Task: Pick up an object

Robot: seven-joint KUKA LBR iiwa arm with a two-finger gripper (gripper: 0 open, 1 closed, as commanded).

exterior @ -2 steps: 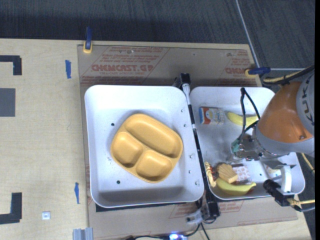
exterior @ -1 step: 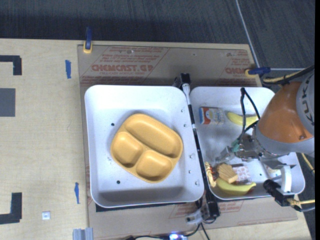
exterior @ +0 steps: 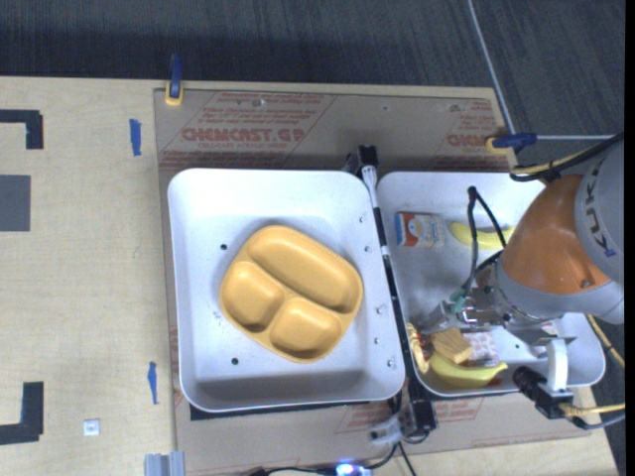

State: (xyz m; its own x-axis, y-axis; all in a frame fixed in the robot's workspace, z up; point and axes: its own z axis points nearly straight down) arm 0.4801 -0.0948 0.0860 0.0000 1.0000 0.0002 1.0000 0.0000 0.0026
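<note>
Yellow is the banana (exterior: 468,373) lying at the near edge of the right bin (exterior: 595,360), and your gripper (exterior: 474,317) hangs low just above it among the small items, probably to try one; its closure I cannot tell.

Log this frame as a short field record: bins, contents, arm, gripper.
left bin: holds a yellow three-compartment tray, lying about centred
right bin: holds a small carton, a banana and other small items near its front edge
arm: reaches in from the right, over the right bin
gripper: low over the right bin's clutter; grasp cannot be judged
</note>
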